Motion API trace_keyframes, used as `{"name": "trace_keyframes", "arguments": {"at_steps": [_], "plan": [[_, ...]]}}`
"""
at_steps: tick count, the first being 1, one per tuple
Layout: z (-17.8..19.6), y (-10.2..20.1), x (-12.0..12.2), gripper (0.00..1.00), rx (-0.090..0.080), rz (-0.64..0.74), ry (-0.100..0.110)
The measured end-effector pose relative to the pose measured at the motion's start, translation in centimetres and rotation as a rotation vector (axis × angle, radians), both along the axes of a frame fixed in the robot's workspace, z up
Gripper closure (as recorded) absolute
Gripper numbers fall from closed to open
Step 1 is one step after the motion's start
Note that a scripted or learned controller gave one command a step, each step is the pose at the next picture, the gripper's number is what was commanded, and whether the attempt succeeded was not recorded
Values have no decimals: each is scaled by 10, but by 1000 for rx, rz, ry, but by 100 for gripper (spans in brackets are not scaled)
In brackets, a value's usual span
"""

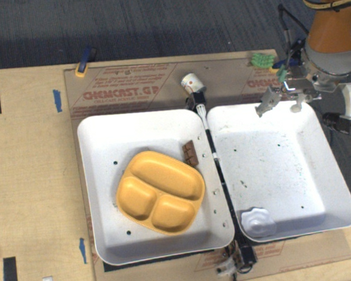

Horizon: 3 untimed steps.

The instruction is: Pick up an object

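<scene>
The gripper (280, 101) hangs over the far edge of the right shallow white plastic bin (330, 211), holding nothing; its fingers (266, 106) look spread apart w/ bare space between them, touching no object. Step in hand, by judgement: approach to a pick. Candidates: a small clear crumpled plastic cup (257, 221) lies well apart from the fingers, at the same bin's near-left corner; a yellow three-compartment plastic tray (161, 192) and a small brown block (190, 153) sit farther left in the left white bin (100, 193). Best approach: centre over the cup, descend straight, close across its narrow width, w/o nudging the bin wall.

Red "CHEMCAST GP" print marks the brown board (127, 89).
</scene>
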State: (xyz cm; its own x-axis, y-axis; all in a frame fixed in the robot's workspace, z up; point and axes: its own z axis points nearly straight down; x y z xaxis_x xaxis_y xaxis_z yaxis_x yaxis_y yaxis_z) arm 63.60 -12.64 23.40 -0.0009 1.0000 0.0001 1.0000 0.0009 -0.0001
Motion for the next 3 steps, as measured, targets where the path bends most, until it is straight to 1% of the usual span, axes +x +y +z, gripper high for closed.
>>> {"name": "trace_keyframes", "arguments": {"at_steps": [1, 2, 3], "plan": [[-82, 18, -77, 0, 0, -182, 2], [-95, -28, -7, 0, -1, -79, -1], [-149, 5, -69, 0, 0, -9, 0]]}}
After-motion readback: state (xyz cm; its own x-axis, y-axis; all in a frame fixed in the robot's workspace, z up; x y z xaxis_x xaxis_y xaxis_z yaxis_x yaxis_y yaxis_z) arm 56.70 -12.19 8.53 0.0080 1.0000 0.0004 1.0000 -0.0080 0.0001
